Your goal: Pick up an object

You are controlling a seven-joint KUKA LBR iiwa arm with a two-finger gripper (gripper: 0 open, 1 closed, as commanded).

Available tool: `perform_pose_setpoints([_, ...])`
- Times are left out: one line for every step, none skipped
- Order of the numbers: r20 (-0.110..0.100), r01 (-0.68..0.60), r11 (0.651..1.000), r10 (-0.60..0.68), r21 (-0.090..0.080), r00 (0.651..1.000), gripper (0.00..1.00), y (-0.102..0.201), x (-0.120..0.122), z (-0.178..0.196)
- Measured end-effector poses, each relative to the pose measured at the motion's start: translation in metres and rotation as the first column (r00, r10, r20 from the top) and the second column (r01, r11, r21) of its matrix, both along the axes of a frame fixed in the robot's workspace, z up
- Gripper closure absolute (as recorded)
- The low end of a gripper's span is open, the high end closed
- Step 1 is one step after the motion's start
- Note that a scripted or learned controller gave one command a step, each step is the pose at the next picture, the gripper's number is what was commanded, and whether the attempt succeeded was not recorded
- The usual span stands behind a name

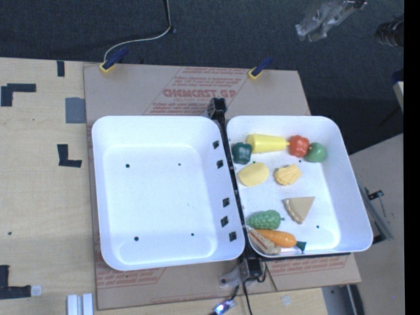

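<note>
My gripper (314, 26) hangs high at the top right, over the dark floor beyond the bench and well away from both bins. In the right bin (348, 176) lie several toy foods. A yellow cylinder (267, 142), a red tomato (298, 146) and a green ball (316, 152) sit along the far side, with a dark green piece (241, 153) at the divider. A yellow lemon (253, 174) and a ridged yellow piece (287, 174) lie mid-bin. Nearer are a tan wedge (299, 209), a bumpy green vegetable (265, 220) and an orange carrot (275, 237).
The left bin (105, 176) sits beside the right one, joined by a black clip strip (223, 176). Both rest on a cardboard sheet (197, 90) held by yellow and blue clamps. A white cable (164, 18) crosses the dark floor behind.
</note>
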State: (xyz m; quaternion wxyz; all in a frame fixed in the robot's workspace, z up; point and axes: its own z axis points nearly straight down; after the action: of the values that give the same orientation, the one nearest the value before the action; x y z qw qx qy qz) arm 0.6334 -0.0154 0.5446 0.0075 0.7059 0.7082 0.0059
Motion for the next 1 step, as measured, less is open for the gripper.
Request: perform_pose_setpoints([-0.032, -0.006, 1.0, 0.006, 0.002, 0.999, 1.0, 0.1113, -0.051, -0.1424])
